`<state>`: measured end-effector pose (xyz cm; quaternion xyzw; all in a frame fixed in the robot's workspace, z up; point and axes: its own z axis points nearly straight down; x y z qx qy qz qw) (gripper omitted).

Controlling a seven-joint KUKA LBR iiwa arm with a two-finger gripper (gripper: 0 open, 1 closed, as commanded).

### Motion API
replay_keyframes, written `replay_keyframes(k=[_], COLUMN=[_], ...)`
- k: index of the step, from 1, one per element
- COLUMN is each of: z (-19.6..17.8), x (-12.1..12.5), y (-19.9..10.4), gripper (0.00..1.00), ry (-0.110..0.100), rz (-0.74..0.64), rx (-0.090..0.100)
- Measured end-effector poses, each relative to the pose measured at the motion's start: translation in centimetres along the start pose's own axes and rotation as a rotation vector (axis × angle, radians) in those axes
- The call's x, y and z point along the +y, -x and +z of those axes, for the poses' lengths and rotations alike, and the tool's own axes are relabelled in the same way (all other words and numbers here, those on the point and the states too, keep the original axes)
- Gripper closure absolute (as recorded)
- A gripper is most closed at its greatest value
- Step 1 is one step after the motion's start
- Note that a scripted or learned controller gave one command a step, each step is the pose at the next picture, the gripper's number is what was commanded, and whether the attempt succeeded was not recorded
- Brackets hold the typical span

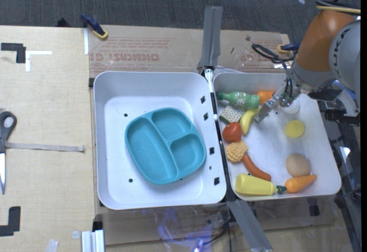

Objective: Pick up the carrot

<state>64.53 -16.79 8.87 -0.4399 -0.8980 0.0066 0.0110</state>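
Carrot (300, 183) lies at the lower right of the right bin (330, 147), tilted, leaf end touching or nearly touching the yellow bottle (255, 185), with the beige egg (297, 165) just above it.

Gripper (265, 112) is at the upper middle of that bin, well apart from the carrot, hanging over the banana (247, 120) and just below the green bottle (237, 98). Can't tell the state of the jaws; too small and dark to read a gap. Nothing visibly held.

Risks as I judge them:
- Wrong target. The orange piece (265, 95) beside the green bottle is much closer to the gripper and the same colour as the carrot. The red-orange sausage (256, 167) is another lookalike.
- Descent here hits the banana or waffle (230, 114) clutter.
- At the carrot: sits close to the bin's near wall, so a jaw may clip the rim or wall.
- The egg could roll if nudged; the yellow bottle may get caught in the grasp.
- Tapered, smooth shape could squirt out if pinched near the tip.

Left bin (106, 147) with the blue plate (165, 146) isn't in play.
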Motion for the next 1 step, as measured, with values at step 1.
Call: replay_keyframes(k=[1], z=[0.03], x=[1.04], y=[-0.42], gripper=[0.00], ry=[0.006], rz=[0.326], rx=[0.006])
